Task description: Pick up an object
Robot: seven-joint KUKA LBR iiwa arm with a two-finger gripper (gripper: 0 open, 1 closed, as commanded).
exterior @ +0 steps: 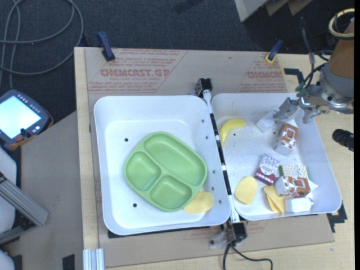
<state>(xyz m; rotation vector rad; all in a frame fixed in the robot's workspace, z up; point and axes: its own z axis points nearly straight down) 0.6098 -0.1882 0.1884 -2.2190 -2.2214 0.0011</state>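
The tool (292, 110) hangs over the far right corner of the right bin (329, 173), just above a small orange-and-white carton (287, 137). Its metal fingers seem slightly parted with nothing between them, though the view is too coarse there to be sure.

The carton is the nearest candidate. It lies on the bin floor, a little apart from the cluster of small printed packets (284, 176) nearer the camera. A yellow banana-shaped toy (232, 127) sits by the bin's left wall, and pale yellow pieces (246, 190) lie at the near side. The left bin (112, 117) holds a green divided plate (164, 171).

To do this step well, the arm should centre the tool over the carton, turn the fingers to span its narrow side, descend until they straddle it close to the floor, then close. Keeping away from the bin wall would avoid a collision.
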